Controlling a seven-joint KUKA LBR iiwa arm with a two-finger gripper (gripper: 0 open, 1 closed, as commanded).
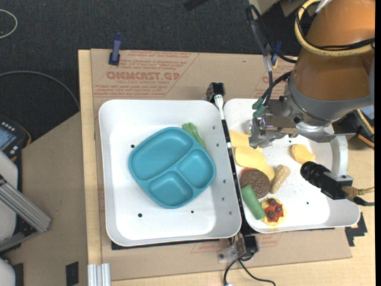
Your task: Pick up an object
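Cheese [249,157] lies near the right bin's [315,219] left edge, long axis across the bin; hand [261,137] hangs just above its far end; grip state cannot be told.

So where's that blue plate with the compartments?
The blue plate lies in the left bin, near its middle, with a green item at its upper right edge.
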